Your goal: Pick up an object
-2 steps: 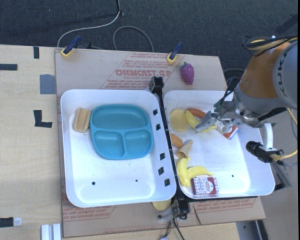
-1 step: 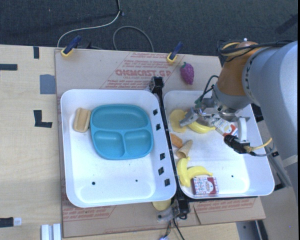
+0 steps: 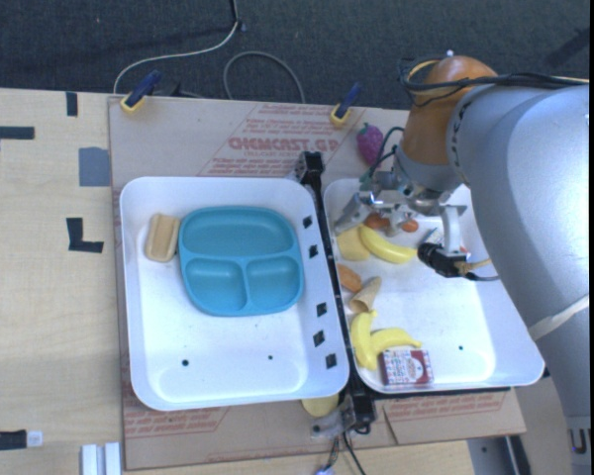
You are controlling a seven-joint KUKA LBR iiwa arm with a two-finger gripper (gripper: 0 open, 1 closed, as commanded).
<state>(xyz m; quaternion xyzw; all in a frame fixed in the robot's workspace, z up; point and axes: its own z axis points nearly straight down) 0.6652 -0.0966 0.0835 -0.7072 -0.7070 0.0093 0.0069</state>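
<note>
Grey arm with orange wrist band [image 3: 445,87] reaches in from the right, hand [image 3: 381,204] down in the upper-left corner of the right white bin [image 3: 475,334]. Can't tell whether the hand is released or clenched; wrist and cabling block the tips.

Right bin contents: curved yellow banana [image 3: 386,246] just below the hand, near or touching it. Small orange piece [image 3: 407,226] beside the banana. Tan cone-shaped item [image 3: 364,290] near the divider. Second yellow banana [image 3: 368,336] lower down, red-and-white small box [image 3: 406,367] next to it. Purple grape-like toy [image 3: 369,142] sits on the desk [image 3: 40,265] behind the bin.

Left white bin [image 3: 148,364]: blue sectioned plastic tray [image 3: 242,260], tan bread-like piece [image 3: 161,237] at the tray's left edge.
</note>
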